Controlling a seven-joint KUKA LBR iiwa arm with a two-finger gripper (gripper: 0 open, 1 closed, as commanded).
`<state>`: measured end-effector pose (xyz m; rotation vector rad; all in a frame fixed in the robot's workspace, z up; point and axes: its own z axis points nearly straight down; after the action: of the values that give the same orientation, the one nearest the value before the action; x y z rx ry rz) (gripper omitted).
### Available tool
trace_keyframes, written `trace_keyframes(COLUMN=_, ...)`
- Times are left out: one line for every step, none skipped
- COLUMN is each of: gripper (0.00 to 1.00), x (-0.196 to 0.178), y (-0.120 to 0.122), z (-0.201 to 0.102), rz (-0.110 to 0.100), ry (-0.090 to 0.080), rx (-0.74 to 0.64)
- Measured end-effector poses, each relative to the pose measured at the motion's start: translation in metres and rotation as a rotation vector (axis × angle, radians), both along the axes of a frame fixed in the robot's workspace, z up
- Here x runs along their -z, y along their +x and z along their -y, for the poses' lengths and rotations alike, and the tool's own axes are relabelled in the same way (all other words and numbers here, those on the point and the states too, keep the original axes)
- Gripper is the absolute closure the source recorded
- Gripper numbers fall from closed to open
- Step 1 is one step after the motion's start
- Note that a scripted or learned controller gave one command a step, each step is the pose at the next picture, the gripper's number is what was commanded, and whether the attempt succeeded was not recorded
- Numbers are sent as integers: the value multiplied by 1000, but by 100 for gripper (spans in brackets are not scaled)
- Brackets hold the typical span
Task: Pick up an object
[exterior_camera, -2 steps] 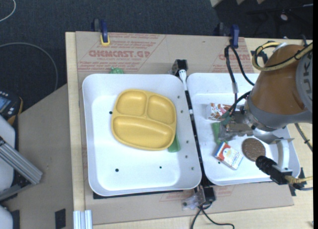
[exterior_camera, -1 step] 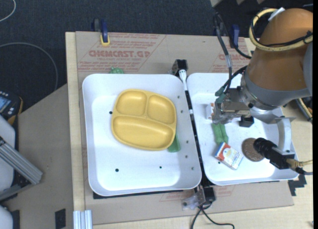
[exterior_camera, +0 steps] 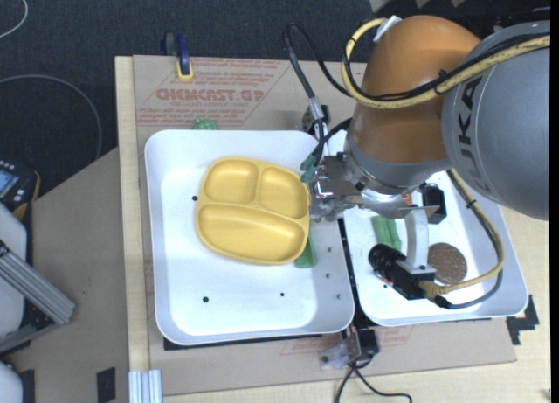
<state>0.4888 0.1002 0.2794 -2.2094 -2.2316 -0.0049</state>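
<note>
Gripper (exterior_camera: 325,190): seen at the seam between the two bins, under the orange band of the arm (exterior_camera: 419,86). It is low at the right edge of the yellow plate. Its lower end is covered by the wrist, so whether it is apart or together cannot be told. Nothing is seen held in it.

Count, working outward:
- Yellow divided plate (exterior_camera: 253,209): one, with three compartments (two small at the top, one long at the bottom). All three compartments are seen bare.
- Green sliver (exterior_camera: 306,258): one, showing from under the plate's lower right edge, close to the seam.
- Green object (exterior_camera: 386,233): one, partly covered by the arm.
- Brown disc (exterior_camera: 448,261): one, round and flat.
- Green scrap (exterior_camera: 205,124): one, at the top left rim of the left bin.
- White bins: two, side by side.

Containers:
- Left bin (exterior_camera: 236,305): the yellow plate is held in its upper middle, lying flat, with the green sliver beneath it. The lower part of the floor is bare white but for a few small dark specks.
- Right bin (exterior_camera: 384,305): the green object and the brown disc are held here, near each other but apart. Much of this bin is hidden by the arm.

Both bins are set on a brown board (exterior_camera: 218,86) with red print. A blue clamp (exterior_camera: 182,48) is fixed at its far edge.
</note>
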Motion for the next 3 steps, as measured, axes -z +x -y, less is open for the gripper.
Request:
trace_keyframes(gripper=100, x=44, y=-11, z=24, rz=-9, ry=-4, rx=13)
trace_keyframes(gripper=100, x=-46, y=-8, z=14, rz=9, ry=0, rx=7)
trace_keyframes(gripper=100, x=-173, y=-8, z=23, rz=16, ry=0, rx=8)
